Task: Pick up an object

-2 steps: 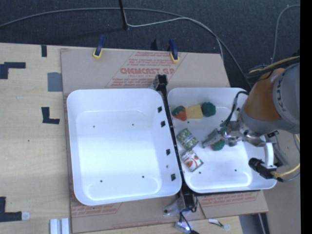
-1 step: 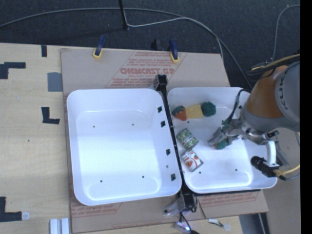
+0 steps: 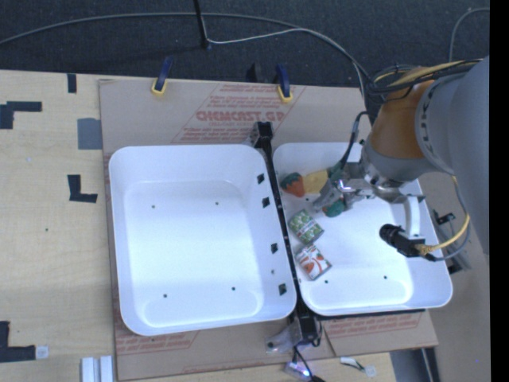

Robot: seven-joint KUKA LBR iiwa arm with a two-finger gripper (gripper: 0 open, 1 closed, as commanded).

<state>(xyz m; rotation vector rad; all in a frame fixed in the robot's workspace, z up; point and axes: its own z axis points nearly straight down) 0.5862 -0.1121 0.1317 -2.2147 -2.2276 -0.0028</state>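
Pale wood makes up the desk (image 3: 48, 237), with a cardboard sheet (image 3: 231, 114) clamped on top and two shallow white bins set side by side on it. In the left bin (image 3: 127, 181) nothing lies on the floor. The right bin (image 3: 429, 293) carries all the candidates, clustered along its left side: an orange and green piece (image 3: 293, 184) at the far left corner, a yellow piece (image 3: 316, 181) just right of it, a green patterned packet (image 3: 305, 227) nearer, and an orange and white packet (image 3: 312, 263) nearest of all.

The arm (image 3: 413, 134) reaches in from the right, and the hand (image 3: 338, 197) sits low over the far part of the right bin, just beside the yellow piece, with a small teal object (image 3: 335, 209) at its tip. Whether its grip is apart, together or clamped on that teal object cannot be told from this slant.

To do this step well, I judge the hand should settle squarely over one item, not between neighbours, since the yellow piece lies close enough to be nudged. Closing fully before lifting, then rising straight up, should keep the item from slipping or snagging on the bin wall.
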